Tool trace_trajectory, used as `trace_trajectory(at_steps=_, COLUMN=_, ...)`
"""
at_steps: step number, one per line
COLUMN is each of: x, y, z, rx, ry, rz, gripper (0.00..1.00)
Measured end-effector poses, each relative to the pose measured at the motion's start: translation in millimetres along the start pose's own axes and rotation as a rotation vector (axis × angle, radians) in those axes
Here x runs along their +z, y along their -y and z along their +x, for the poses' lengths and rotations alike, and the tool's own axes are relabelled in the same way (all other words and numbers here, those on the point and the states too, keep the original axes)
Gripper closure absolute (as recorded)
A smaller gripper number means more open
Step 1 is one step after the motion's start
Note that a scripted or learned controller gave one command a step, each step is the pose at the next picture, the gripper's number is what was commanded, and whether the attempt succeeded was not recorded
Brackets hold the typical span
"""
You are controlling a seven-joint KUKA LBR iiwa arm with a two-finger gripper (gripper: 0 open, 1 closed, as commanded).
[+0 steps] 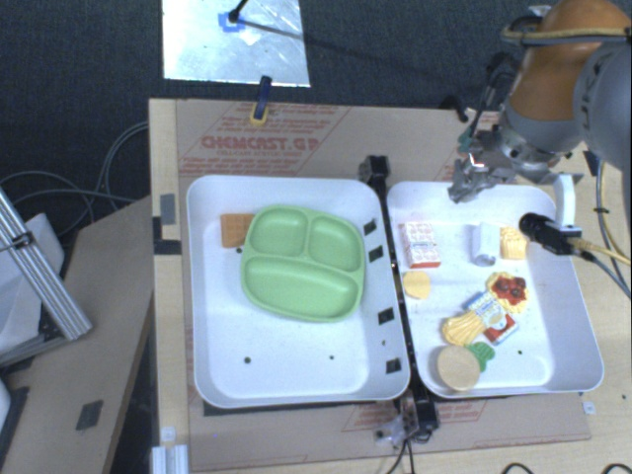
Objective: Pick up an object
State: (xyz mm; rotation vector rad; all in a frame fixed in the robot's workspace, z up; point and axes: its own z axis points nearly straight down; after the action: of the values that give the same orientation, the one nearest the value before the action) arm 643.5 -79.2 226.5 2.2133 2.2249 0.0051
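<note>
KUKA arm's pincer (466,188) hangs over the far edge of the right bin (573,294), near that bin's far-left corner, w/ nothing seen between its tips; whether it is released or clenched can't be told at this angle. The pickable items all lie on the near side of it, toward the counter's front edge. Closest is the red-and-white carton (420,244), just inside the bin's left wall, long axis running roughly far-to-near, parallel w/ the divider between bins. A small grey block (482,244) stands near the bin's middle, also elongated far-to-near, and a yellow cheese-like piece (513,244) sits just beside it to the right. Further forward: a pale yellow round (418,285) by the left wall, a pizza-like slice (508,290), a clutter of toy food incl. a yellow piece (460,329), and a tan disc (458,368) near the front edge w/ a green bit touching it. Left bin (212,294) holds a green divided plate (301,263) w/ an orange-brown square (234,229) poking out at its far-left side; both are well apart from the pincer. Judgement: the carton or the grey block is the likeliest target, calling for a short travel toward the front edge plus a descent, w/ the pincer closing across the short width.
</note>
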Motion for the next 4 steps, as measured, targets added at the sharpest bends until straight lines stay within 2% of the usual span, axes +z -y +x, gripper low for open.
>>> trace_trajectory(at_steps=2, x=8, y=92, z=11, rx=0.005, ry=0.0, rz=0.006, gripper=1.0)
trace_trajectory(at_steps=3, x=-7, y=144, z=27, rx=0.004, ry=-0.001, rz=0.006, gripper=1.0)
trace_trajectory(at_steps=4, x=5, y=158, z=24, rx=0.004, ry=0.0, rz=0.005, gripper=1.0)
